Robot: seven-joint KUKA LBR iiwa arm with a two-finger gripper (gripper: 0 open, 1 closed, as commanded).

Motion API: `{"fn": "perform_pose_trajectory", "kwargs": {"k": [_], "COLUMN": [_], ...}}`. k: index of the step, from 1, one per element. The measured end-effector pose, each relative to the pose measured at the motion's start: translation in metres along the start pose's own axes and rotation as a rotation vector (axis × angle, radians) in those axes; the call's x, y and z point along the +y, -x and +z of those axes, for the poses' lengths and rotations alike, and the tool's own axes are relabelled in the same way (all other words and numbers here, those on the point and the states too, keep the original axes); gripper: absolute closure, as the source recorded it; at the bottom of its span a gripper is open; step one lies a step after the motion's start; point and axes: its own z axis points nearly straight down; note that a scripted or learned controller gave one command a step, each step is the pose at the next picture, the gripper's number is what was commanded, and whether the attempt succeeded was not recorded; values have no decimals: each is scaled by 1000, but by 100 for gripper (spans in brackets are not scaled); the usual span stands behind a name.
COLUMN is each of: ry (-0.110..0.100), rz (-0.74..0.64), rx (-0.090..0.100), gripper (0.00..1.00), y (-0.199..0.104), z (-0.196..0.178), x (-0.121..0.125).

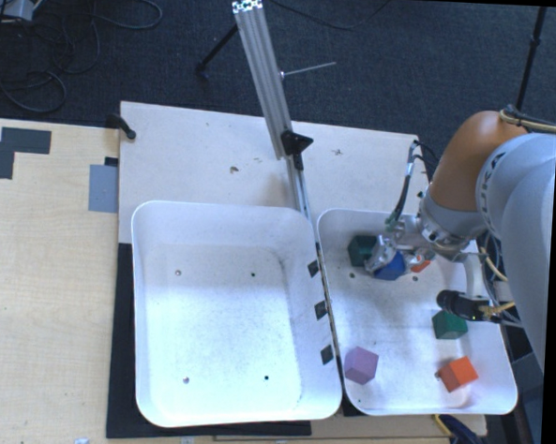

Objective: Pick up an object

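Arm (487, 182) reached in from the right, gripper (393, 253) low over the far end of the right bin (409, 389). Blue object (388, 266) and dark green block (360, 249) sat right at the gripper; grasp state could not be told. Nearer: green cube (449, 324), orange cube (457, 374), purple cube (360, 365), all apart. Left bin (156, 368) beside it.

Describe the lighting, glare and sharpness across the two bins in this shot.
Camera view: the left bin has a bright washed-out patch across its floor, glare hiding fine detail; the right bin is lit more evenly, with soft shadows beside the purple cube and orange cube; the gripper area is slightly soft, so its fingers are hard to resolve.
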Motion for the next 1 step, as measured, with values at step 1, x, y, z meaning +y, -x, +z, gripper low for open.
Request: {"fn": "perform_pose_trajectory", "kwargs": {"k": [1], "ry": [51], "rz": [1], "rx": [-1], "gripper": [100], "y": [-60], "z": [-99], "x": [8]}}
